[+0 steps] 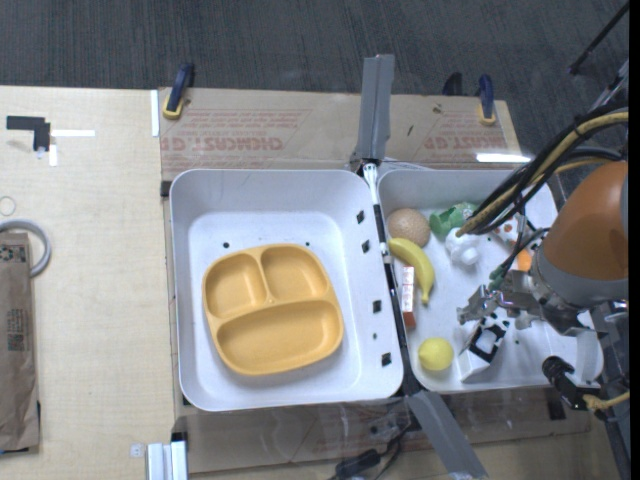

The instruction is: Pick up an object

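My gripper (484, 340) hangs low in the right bin (530, 366), near its front, at the end of the grey arm with the orange band (598, 230). Just left of it lies a yellow lemon (435, 354). Further back are a banana (418, 266), a brown round fruit (408, 226), a green item (452, 216) and a small white object (462, 250). A red and white bar (407, 293) lies along the bin's left wall. The gripper's body hides whatever is directly under it.
The left bin (185, 298) holds a yellow divided plate (272, 308). A metal divider (376, 108) rises between the bins at the back. Cables (520, 183) run across the right bin's back corner. A brown paper bag (15, 328) lies at the far left.
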Robot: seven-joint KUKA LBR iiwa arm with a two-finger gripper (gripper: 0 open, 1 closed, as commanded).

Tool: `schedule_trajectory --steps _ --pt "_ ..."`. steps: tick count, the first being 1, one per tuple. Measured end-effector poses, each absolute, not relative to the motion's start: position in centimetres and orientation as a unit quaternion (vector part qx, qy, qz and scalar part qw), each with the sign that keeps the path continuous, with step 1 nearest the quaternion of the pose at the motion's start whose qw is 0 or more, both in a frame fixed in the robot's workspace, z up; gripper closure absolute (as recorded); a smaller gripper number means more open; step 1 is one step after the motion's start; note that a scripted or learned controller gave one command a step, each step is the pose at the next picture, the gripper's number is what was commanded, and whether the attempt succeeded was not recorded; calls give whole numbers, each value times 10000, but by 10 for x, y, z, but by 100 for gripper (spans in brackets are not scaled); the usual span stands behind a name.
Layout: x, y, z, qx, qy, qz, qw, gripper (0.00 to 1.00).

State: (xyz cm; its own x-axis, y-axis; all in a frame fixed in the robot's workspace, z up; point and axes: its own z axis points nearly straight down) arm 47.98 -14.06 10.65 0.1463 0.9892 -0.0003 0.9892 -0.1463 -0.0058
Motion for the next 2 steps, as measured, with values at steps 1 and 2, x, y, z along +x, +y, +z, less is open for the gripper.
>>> schedule_trajectory --steps 1,2 --pt "559 -115 181 -8799 -4751 38 9 0" --pt "476 -161 121 -7846 -6200 30 31 0"
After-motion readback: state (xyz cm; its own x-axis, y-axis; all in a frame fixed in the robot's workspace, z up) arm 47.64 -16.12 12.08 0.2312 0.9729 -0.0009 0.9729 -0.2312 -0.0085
